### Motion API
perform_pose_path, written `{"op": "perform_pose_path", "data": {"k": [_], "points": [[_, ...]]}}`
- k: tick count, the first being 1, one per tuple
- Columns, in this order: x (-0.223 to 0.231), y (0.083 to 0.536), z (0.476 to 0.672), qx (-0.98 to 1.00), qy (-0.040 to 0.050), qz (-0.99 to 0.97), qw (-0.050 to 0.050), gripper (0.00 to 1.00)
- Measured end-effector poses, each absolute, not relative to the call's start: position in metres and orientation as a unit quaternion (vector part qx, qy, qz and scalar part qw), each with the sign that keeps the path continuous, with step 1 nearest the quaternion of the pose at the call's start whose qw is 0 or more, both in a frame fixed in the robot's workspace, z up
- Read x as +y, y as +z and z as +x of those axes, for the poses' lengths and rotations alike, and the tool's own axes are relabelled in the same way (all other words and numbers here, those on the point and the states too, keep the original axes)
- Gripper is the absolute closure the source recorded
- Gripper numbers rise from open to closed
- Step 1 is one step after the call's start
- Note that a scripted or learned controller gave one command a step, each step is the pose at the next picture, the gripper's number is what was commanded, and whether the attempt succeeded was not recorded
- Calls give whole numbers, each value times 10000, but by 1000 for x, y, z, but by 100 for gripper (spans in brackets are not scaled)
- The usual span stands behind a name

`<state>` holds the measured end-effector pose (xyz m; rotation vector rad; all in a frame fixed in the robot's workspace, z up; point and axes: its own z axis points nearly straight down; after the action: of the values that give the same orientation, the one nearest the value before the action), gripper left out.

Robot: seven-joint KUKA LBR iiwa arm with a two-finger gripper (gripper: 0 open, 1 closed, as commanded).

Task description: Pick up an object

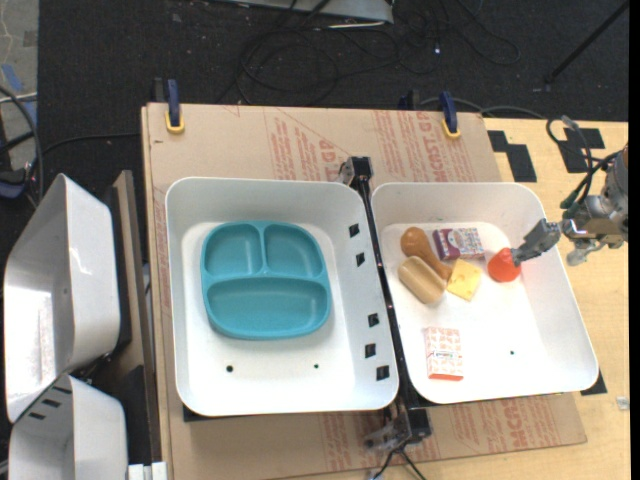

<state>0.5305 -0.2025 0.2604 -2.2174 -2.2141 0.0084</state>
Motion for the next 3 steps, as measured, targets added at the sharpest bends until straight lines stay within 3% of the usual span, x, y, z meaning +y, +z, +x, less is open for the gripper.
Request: {"op": "perform_pose_path", "data": {"k": [1, 2, 3], "points": [[-202, 265, 533, -7075, 3, -7068, -2, 0], [-201, 208, 542, -7072, 11, -7070, 16, 0], [-192, 159, 536, -7070, 9, -7072, 17, 0]]}}
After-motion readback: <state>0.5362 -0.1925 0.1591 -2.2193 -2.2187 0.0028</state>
